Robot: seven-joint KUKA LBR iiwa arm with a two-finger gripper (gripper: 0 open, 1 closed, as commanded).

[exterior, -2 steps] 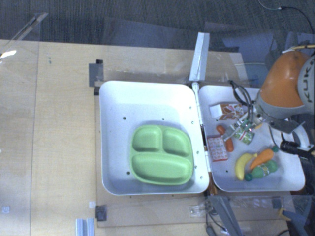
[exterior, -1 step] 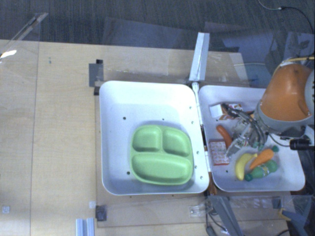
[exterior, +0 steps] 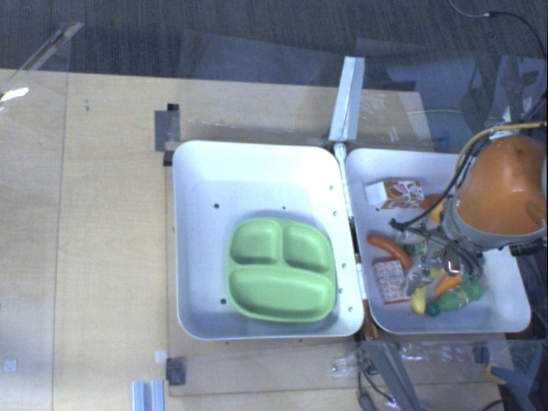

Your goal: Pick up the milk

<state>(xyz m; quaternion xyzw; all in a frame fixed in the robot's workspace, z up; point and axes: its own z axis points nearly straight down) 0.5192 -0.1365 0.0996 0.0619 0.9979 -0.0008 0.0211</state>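
Pale wooden desk (exterior: 86,229) carries two shallow white bins side by side. Left white bin (exterior: 197,229) holds a green plastic three-compartment tray (exterior: 281,269), lying flat toward the bin's near side.

Right white bin (exterior: 514,302) holds a small clutter of toy food. White-and-brown printed carton, apparently the milk (exterior: 396,193), lies flat near the far left corner of this bin, well apart from the end effector; print on it too small to read. Orange-red sausage-shaped toy (exterior: 390,248) lies just beside the arm's wrist parts. Flat white-and-red printed packet (exterior: 390,281) sits against the bin's left wall; writing unreadable. Yellow, orange and green toy pieces (exterior: 445,294) bunch at the near edge.

Grey arm with orange band (exterior: 505,187) reaches in from the right, end effector (exterior: 432,264) low over the clutter, between sausage and coloured pieces. Cannot tell whether it is apart or together; cables and wrist hide it
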